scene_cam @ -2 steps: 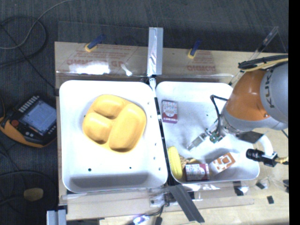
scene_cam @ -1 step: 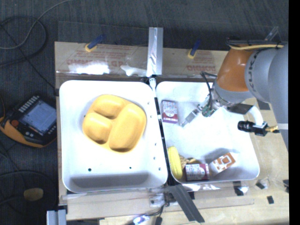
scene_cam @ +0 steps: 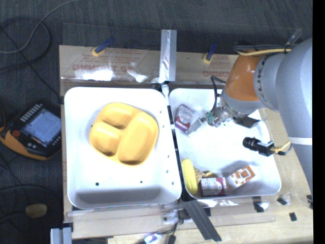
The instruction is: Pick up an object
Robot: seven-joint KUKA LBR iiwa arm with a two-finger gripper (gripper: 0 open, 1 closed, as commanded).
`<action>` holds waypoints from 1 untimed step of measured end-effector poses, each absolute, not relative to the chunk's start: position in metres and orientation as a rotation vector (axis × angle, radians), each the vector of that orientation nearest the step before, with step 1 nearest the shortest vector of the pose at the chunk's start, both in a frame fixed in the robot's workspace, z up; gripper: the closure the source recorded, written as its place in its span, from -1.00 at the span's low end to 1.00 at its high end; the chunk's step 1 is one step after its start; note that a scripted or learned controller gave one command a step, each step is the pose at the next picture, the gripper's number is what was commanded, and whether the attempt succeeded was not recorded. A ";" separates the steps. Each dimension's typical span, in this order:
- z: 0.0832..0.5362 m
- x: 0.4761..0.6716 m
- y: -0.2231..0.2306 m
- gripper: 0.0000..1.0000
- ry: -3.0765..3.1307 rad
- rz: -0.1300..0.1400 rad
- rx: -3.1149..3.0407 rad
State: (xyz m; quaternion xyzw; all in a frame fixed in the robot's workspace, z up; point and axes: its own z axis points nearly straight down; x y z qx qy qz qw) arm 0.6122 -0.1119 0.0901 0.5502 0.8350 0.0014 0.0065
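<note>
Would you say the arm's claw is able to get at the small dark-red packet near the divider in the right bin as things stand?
Probably yes. The claw hangs over the right bin just beside the dark-red packet, which lies alone on bare white floor. The bin divider close on its far side might crowd a finger.

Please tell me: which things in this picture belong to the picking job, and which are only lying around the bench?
Belong to the job:
- gripper, over the right bin
- pink packet
- yellow banana-like item
- dark red can
- orange and white carton
- large yellow object in the left bin

Just lying about:
- orange handheld controller on the floor
- blue-yellow clamps
</note>
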 end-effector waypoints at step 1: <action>0.089 0.654 -0.102 -1.00 2.528 0.004 1.849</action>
